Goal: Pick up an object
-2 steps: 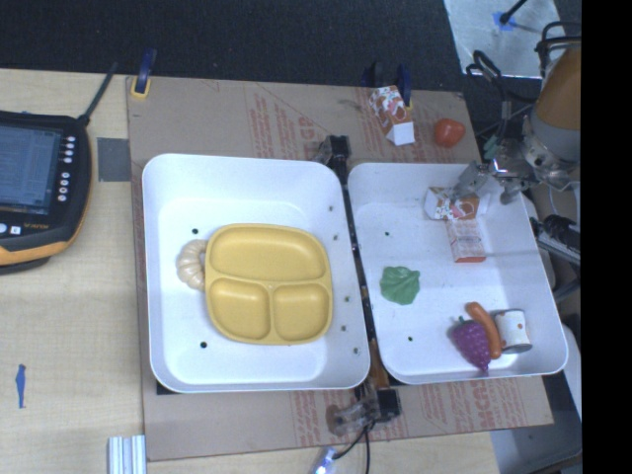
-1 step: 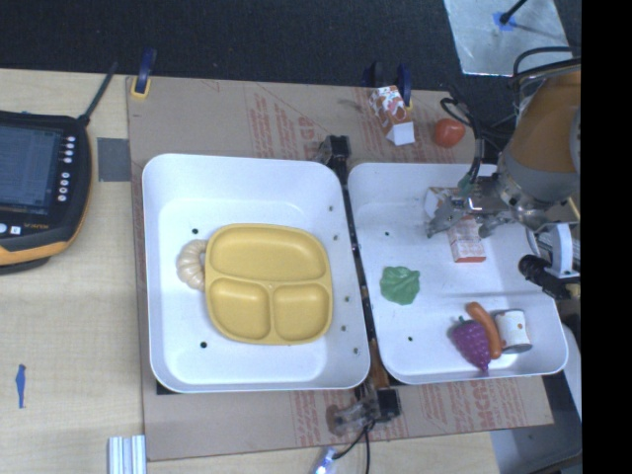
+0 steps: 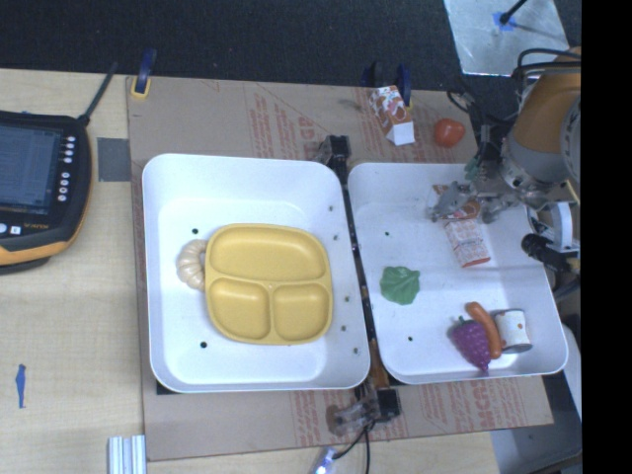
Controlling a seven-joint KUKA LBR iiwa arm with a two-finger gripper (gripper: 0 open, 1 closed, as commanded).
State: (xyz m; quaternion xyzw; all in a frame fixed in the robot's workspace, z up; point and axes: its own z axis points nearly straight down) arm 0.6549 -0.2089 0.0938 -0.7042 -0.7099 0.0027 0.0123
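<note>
You see gripper (image 3: 462,201) low in right white bin (image 3: 415,354), above red-white flat packet (image 3: 466,241). Fingers' state: cannot tell. Nothing lifted yet; grasp, lift remain.

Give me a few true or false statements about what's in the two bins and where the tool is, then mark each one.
1. The yellow divided tray lies in the left bin. True.
2. The green leaf-shaped toy sits in the left bin. False: it lies in the right bin.
3. The tool is over the right bin's far part. True.
4. The purple grapes lie on the yellow tray. False: they are in the right bin's near corner.
5. The red packet lies near the tool. True.
</note>
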